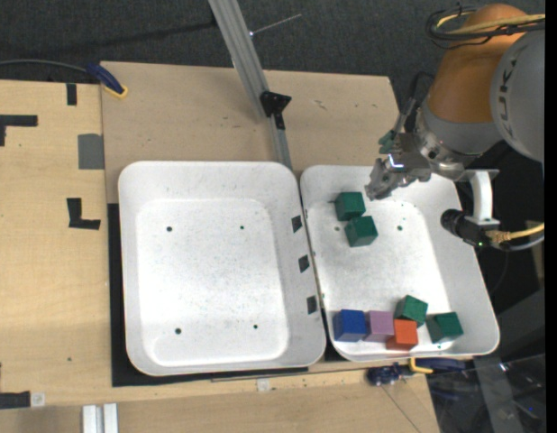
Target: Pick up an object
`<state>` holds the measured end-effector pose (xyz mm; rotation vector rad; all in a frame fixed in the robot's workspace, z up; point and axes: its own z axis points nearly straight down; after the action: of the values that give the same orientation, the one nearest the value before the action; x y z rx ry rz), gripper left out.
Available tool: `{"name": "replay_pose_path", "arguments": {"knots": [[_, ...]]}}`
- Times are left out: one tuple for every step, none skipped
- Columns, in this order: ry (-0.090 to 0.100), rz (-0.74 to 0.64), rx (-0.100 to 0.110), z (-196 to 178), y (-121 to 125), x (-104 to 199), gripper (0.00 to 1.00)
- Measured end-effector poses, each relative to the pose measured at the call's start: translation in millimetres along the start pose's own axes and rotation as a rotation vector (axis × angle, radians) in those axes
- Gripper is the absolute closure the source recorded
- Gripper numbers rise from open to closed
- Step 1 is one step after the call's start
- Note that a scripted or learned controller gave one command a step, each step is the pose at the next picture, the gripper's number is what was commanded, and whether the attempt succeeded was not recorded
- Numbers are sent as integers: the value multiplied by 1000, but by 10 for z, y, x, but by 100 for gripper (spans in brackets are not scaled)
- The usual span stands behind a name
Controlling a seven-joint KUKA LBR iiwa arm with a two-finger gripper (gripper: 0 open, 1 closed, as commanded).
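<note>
Near edge of right bin (468,282): blue block (351,324), purple block (381,323), orange block (405,333), 2 green blocks (412,309). Mid bin: 2 more green blocks (360,232). Far back: gripper (384,183) over bin, can't tell grip.

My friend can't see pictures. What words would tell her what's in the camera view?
A grey and orange robot arm holds its gripper over the right white bin, near two green blocks. Blue, purple, orange and two more green blocks crowd that bin's near edge, beside the left bin.
</note>
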<state>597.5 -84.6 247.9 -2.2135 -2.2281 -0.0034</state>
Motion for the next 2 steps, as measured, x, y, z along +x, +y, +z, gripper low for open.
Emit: {"name": "replay_pose_path", "arguments": {"knots": [[0, -1, 2, 33, 67, 640, 100], [-1, -1, 3, 149, 141, 1227, 100]]}}
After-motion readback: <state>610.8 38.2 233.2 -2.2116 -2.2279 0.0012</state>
